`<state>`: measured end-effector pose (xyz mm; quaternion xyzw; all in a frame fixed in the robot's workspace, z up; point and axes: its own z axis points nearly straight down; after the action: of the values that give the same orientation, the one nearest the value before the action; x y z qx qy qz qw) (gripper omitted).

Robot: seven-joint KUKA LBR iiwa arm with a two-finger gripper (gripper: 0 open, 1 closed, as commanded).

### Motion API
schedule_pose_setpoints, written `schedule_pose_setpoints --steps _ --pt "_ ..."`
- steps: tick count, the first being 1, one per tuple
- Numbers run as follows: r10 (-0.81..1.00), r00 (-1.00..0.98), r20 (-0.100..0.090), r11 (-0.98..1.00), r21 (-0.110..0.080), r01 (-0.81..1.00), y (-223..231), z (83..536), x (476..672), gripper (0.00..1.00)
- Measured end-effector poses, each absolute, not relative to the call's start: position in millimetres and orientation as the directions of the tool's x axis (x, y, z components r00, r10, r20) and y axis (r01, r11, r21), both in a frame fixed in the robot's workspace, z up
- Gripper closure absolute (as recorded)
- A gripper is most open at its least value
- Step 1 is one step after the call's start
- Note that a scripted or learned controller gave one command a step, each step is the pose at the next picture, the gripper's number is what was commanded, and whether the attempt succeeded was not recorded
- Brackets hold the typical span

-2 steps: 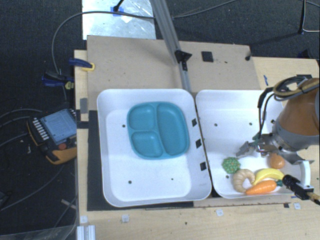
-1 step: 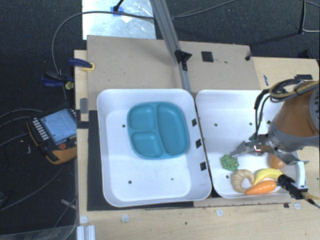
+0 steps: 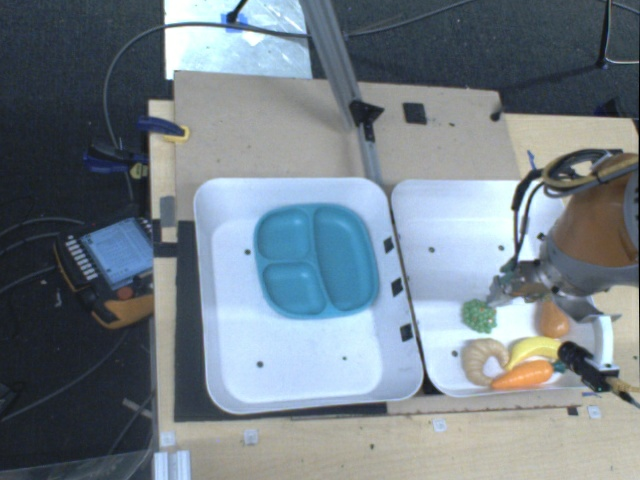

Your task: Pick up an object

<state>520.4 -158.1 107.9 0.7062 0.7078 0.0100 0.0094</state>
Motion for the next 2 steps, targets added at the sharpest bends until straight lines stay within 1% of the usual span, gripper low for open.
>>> schedule_pose_setpoints --steps 1,2 --pt "1.000 -0.005 -0.001 0.005 0.003 1.000 -158 151 518.2 1.00" --pt "1.000 -0.005 -0.001 0.005 0.005 1.000 -158 204 519.7 1.00"
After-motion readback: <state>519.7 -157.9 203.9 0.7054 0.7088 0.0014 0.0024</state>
